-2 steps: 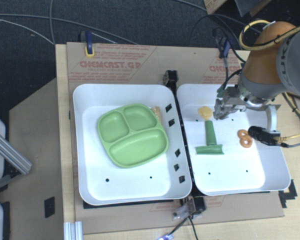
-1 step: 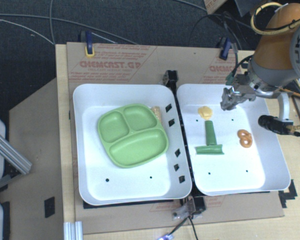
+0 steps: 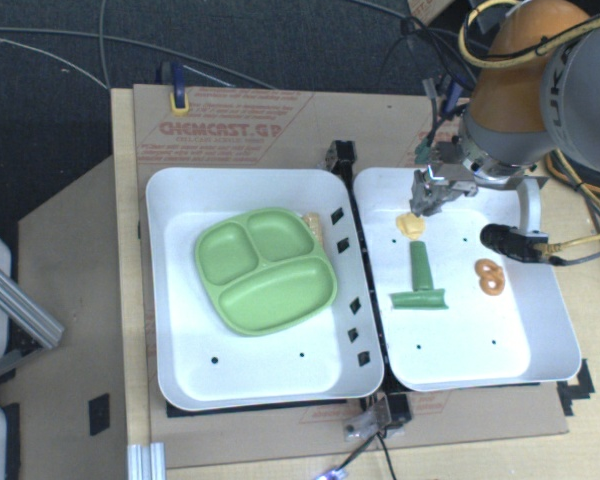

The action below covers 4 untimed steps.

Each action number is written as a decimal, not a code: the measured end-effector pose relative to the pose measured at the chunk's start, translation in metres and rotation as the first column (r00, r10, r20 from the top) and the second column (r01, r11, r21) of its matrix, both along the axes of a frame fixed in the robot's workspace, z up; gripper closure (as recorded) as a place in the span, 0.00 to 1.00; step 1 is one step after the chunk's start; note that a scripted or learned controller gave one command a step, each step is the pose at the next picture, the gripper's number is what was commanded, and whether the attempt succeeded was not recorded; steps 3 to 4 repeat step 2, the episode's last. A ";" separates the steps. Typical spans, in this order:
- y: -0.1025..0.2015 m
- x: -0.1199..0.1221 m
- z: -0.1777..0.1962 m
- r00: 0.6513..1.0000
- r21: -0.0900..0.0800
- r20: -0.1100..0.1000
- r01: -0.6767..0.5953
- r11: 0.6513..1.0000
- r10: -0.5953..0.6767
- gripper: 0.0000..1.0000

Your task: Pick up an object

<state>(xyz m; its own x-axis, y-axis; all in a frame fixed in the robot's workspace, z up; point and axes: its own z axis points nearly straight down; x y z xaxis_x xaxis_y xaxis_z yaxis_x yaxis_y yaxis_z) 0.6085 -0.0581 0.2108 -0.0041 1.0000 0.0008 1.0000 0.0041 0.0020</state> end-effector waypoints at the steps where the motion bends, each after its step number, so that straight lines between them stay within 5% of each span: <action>1: 0.064 0.003 0.001 1.000 0.002 -0.001 -0.003 1.000 0.003 1.00; 2: 0.112 0.004 -0.002 1.000 0.001 -0.001 -0.002 1.000 0.002 1.00; 4: 0.112 0.004 -0.002 1.000 0.001 -0.001 -0.002 1.000 0.002 1.00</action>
